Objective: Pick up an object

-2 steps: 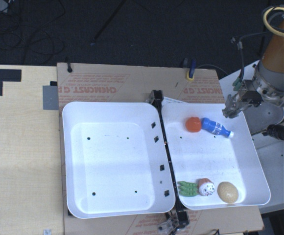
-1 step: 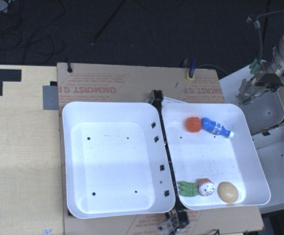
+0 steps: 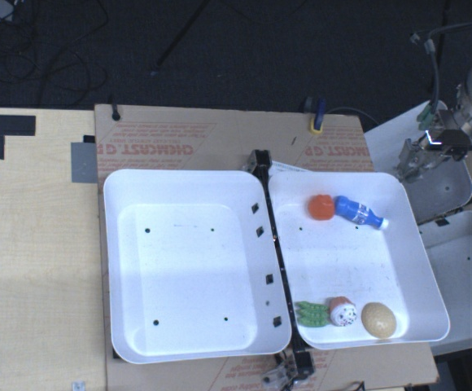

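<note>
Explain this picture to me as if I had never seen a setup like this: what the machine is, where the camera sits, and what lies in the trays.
This is a single camera fixed above a workbench, looking down at a slant. On the bench, over brown cardboard, sit two shallow white trays side by side: the left bin and the right bin.

In the right bin, near the far end, an orange ball-like object lies right beside a blue bottle. Near the front edge, in a row, are a green toy, a small white object with red marks, and a tan egg-shaped object.

The machine is a robot arm that reaches in from the right; grey parts of it show at the right edge, beyond the bins. Nothing is being held here.
</note>
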Robot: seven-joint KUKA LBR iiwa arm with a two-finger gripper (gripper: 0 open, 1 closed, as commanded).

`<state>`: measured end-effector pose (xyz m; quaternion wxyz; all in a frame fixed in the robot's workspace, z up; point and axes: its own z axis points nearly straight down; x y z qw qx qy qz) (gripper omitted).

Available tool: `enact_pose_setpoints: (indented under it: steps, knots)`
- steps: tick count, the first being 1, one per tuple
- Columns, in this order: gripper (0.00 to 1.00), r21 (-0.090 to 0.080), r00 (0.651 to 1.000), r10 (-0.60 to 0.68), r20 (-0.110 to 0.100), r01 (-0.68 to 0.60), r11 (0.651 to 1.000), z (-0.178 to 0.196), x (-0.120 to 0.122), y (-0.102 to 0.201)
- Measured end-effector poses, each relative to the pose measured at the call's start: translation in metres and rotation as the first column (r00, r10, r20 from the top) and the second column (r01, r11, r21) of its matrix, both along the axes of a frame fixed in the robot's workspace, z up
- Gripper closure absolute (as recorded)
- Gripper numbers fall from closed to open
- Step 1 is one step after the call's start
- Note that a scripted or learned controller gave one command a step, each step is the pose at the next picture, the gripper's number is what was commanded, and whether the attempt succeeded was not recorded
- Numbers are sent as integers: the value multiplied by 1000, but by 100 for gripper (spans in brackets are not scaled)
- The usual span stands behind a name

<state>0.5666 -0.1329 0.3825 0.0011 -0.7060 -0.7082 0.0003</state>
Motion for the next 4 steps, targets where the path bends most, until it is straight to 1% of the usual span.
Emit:
enact_pose_setpoints:
  steps: [1,2,3,4]
  knots:
    - [100,-1,1000,1,2,-1,1000,23,-24,4]
    - [100,0,1000,-4,0,4,1000,31,-41,3]
    - [100,-1,1000,-4,-2,4,1000,4,-55,6]
    - [100,-1,1000,-5,-4,5,1000,-29,-61,-5]
